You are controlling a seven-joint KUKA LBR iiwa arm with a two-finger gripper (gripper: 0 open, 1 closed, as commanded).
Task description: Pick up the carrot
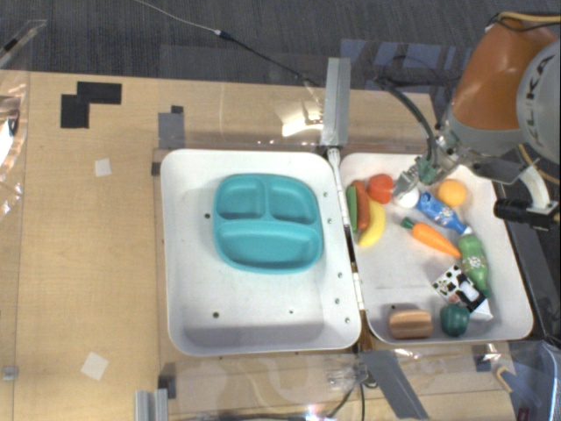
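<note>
A teal plate (266,223) sat in the left bin (188,314) on the tabletop (79,261). In the right bin (386,305), a banana (375,224) lay next to a tomato (380,186). The pincer (419,180) hung over the bin's top part, near a blue bottle (440,213); whether it was released or clenched, I cannot tell. The carrot (434,238) lay in the middle of the right bin, just below the bottle, not touched by the pincer.

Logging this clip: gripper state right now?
Gripper: cannot be told; it hangs above the right bin, apart from the carrot.
</note>
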